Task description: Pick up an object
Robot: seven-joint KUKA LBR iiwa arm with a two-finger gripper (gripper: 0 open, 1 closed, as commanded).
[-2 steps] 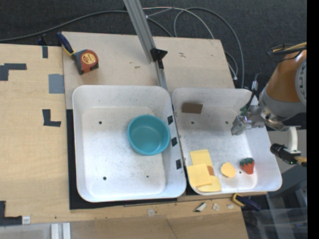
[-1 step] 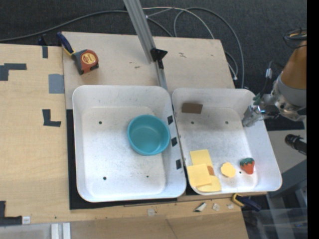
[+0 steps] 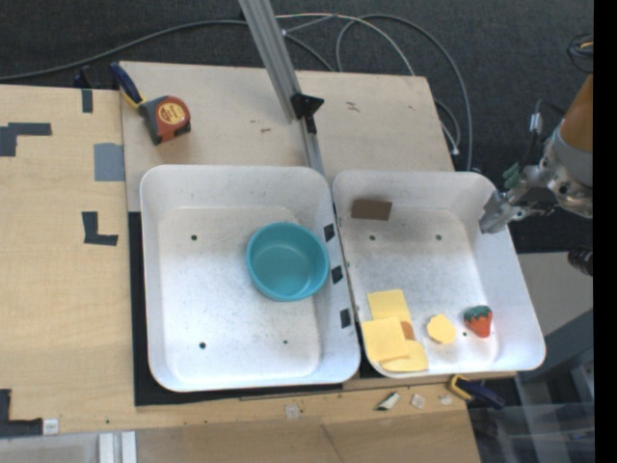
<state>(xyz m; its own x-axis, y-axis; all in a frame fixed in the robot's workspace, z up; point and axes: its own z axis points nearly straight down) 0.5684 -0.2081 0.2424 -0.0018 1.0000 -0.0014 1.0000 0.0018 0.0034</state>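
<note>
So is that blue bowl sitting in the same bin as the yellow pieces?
No, the blue bowl sits in the left bin, while the yellow pieces lie in the right bin.

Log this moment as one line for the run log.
tool: over right bin's far right rim | left bin: teal bowl | right bin: brown block, yellow pieces, strawberry | nothing picked yet

You see: teal bowl (image 3: 286, 261); white speckled bins (image 3: 174, 258); yellow blocks (image 3: 392, 331); brown block (image 3: 371, 209); red strawberry (image 3: 478, 321), green-topped; orange tape measure (image 3: 171, 116).
</note>
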